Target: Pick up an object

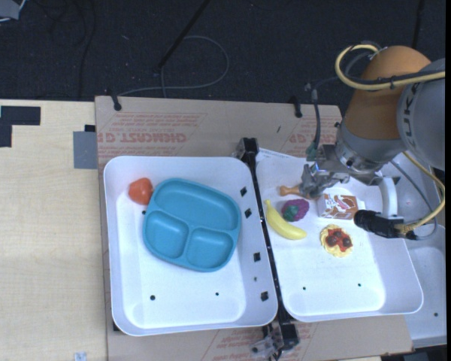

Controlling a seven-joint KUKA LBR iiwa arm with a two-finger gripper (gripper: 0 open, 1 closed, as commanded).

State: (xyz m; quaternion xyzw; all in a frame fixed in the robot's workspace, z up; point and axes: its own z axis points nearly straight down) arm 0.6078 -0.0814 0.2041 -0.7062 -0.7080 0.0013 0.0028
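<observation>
Nothing is being lifted yet: end effector [313, 177] is hanging over the purple toy [294, 210], finger state unclear, grasp remaining.

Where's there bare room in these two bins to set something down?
Right bin: the near half, below the banana and the small pizza piece, is bare. Left bin: a bare strip along the near edge, below the blue divided plate. It is crowded at the right bin's far end, where the gripper hangs over the toys.
</observation>
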